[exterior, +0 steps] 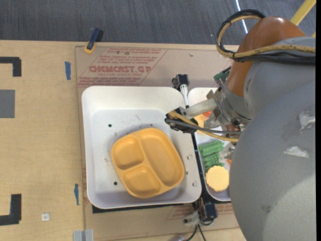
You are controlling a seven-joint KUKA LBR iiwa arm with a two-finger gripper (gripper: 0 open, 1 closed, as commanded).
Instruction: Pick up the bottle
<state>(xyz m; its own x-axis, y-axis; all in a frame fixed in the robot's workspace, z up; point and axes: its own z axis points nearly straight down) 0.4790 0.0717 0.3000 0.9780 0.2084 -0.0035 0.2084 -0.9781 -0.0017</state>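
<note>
My grey arm [271, 134] reaches in from the right and covers most of the right bin [200, 95]. The gripper [221, 126] hangs low over that bin's upper part, tucked under the wrist. Just below it in the right bin lies a green ribbed object [210, 152], with a round yellow object [218, 178] nearer the front. A small orange piece [200, 120] peeks out beside the wrist. I cannot tell which of these, if any, is the bottle. Nothing shows between the gripper's tips.
The left bin [100, 134] holds a yellow divided plate [147, 161] towards its front right. A dividing rim [196, 154] runs between the bins. Both bins rest on a cardboard sheet [120, 67], with blue tape marks on the bench at the left.
</note>
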